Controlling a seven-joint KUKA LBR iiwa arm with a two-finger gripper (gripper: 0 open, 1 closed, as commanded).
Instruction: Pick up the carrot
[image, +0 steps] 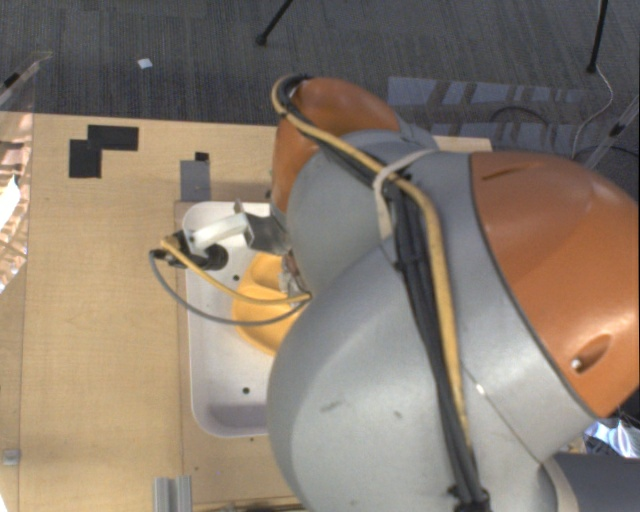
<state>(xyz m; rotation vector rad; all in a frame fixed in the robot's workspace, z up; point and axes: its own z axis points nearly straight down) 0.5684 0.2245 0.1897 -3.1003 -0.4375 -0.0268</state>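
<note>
The grey arm takes up the right and middle of the camera view. Its rounded joints are broad and close to the lens, with orange bands at the top and at the right. It covers most of the bench there.

The tan bench shows bare on the left. Beyond its far edge lies a dark grey carpeted floor.

One white bin shows left of centre. Its left wall and near left corner are clear to see, and its right part is hidden under the arm.

In the bin's middle, against the edge of the arm, lies a yellow-orange shape. It rests on the bin floor, and its right side is covered by the arm. It is the one thing here that could be the carrot, but too little of it shows to be sure.

The gripper is low over the far part of the same bin, just above that shape. Only a dark part of its body shows beside the arm. Whether it is spread, closed or pinching anything cannot be told.

A black stepped mark sits flat on the bench near its far left corner, well apart from the bin. A small grey bracket stands just beyond the bin's far wall.
</note>
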